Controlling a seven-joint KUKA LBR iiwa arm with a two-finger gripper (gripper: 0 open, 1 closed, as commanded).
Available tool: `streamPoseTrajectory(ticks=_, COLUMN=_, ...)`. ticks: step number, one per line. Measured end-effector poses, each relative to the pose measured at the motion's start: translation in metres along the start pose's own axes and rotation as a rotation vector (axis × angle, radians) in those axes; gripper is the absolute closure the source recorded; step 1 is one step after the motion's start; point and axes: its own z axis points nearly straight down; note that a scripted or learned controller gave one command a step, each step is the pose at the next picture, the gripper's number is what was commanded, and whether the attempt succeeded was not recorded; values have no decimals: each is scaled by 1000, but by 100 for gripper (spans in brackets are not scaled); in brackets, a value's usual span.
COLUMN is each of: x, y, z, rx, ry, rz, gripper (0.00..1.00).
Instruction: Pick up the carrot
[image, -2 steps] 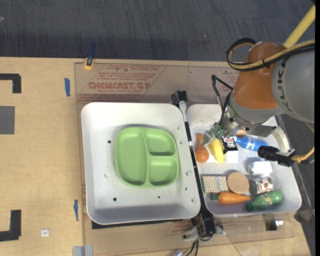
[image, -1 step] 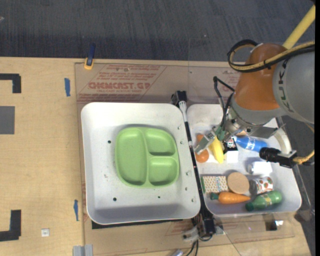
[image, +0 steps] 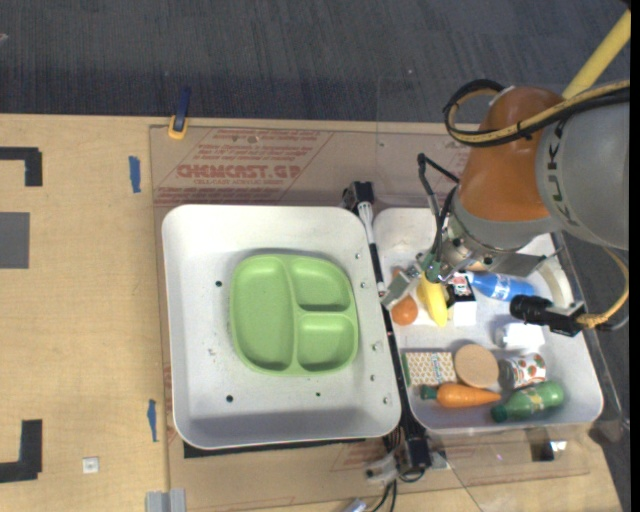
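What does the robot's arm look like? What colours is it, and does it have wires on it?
The arm is big, round and grey, with a shiny orange band above the wrist. Black cables loop over the orange part, and a yellow cable runs up toward the top right corner. At its tip is a small dark gripper with thin wires around it.

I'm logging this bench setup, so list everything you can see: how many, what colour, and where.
bins: two, white, side by side on the bench
plate: one, green, three sections, in the left bin
carrot: one, orange, right bin, near front edge
bottle: one, green, right of the carrot
disc: one, tan, behind the carrot
banana: one, yellow, right bin, middle
ball: one, orange, left of the banana
blue bottle: one, right bin, under the arm
arm: one, grey and orange, over the right bin
end effector: one, above the banana
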Motion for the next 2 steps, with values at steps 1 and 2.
streamPoseTrajectory(ticks=1, x=5, y=-53, z=0, rx=2, ry=3, rz=-424, gripper=0)
streamPoseTrajectory(ticks=2, x=-3, y=-17, z=-43, rx=-7, ry=-7, rz=-492, gripper=0)
